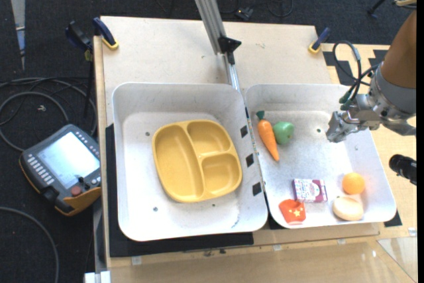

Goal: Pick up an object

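The right bin holds an orange carrot lying beside a green round fruit near its left wall. Toward the front lie a small pink-and-white carton, a red piece, an orange ball and a pale egg-shaped thing. My gripper hangs over the right part of this bin, well right of the green fruit and above the orange ball. Nothing shows between its fingers.
The left bin carries a yellow divided plate. A slanted metal rail runs from the back down to the seam between the bins. Yellow clamps sit at the bench's back corners. A teach pendant lies on the floor at left.
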Controlling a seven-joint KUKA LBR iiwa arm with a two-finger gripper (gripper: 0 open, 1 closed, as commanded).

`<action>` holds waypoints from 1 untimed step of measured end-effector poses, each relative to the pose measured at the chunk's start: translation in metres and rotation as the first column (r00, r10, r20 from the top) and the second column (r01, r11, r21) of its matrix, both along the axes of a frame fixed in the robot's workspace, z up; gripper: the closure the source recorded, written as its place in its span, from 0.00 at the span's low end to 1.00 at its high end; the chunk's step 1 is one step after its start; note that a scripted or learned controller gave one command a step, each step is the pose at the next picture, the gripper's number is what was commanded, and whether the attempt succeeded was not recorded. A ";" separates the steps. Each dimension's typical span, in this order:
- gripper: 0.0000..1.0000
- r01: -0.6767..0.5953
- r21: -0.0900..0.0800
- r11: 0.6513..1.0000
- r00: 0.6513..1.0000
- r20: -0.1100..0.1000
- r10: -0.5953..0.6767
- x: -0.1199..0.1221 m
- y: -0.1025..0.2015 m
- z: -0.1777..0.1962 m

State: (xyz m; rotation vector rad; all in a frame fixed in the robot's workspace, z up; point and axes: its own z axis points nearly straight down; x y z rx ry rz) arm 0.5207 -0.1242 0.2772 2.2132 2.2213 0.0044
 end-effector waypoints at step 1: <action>1.00 -0.004 0.003 1.000 1.000 -0.004 0.004 0.022 0.059 -0.003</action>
